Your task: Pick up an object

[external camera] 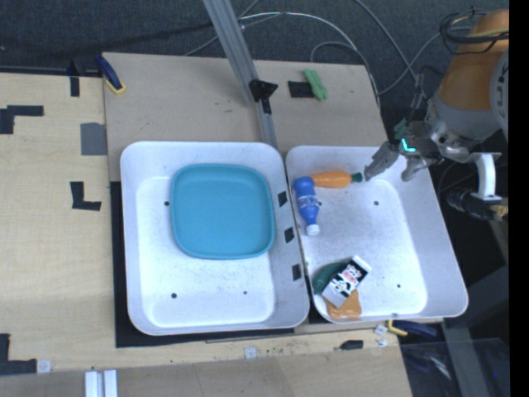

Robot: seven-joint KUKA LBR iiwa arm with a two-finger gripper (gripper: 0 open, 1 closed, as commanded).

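The gripper [395, 165] hangs over the far right corner of the right bin [430, 246], its two fingers spread apart with nothing between them. Just to its left lies an orange carrot [332, 179], its green tip nearly at the nearer finger, with a blue bottle [306, 203] a little beyond it against the bin's left wall. Farther off, a black-and-white packet [345, 281] rests at the bin's near edge, and a blue plate [222, 210] sits in the left bin [149, 246].
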